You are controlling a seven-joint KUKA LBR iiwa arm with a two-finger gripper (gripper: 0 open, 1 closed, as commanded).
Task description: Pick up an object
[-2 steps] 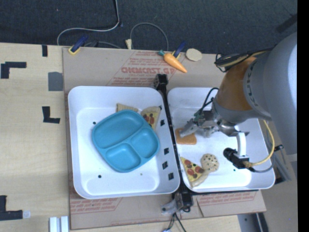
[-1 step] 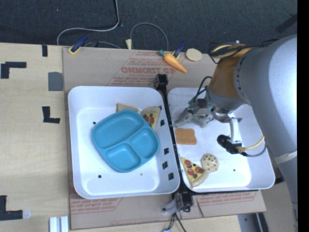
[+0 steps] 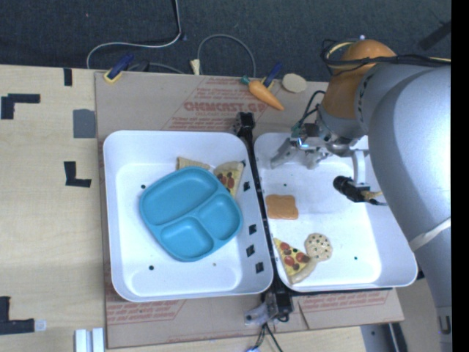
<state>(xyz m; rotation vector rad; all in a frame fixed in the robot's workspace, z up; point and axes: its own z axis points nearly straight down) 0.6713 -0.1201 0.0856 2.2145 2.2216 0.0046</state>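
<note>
My gripper (image 3: 297, 156) hangs over the back left corner of the right bin (image 3: 388, 270), below the orange band of the wrist (image 3: 344, 101). Its two silver fingers (image 3: 281, 155) stand spread apart with nothing between them, so it is open. In front of it, on the bin floor, lies an orange-brown toast slice (image 3: 281, 207). Nearer the front lie a pizza slice (image 3: 292, 259) and a round cookie (image 3: 319, 246) that touches it.
The left bin (image 3: 117, 196) holds a blue divided plate (image 3: 192, 213) with two pizza pieces (image 3: 229, 174) tucked under its back edge. A toy carrot (image 3: 265, 94) and a beige disc (image 3: 294, 83) lie behind the bins, among cables. The big grey arm covers the right side.
</note>
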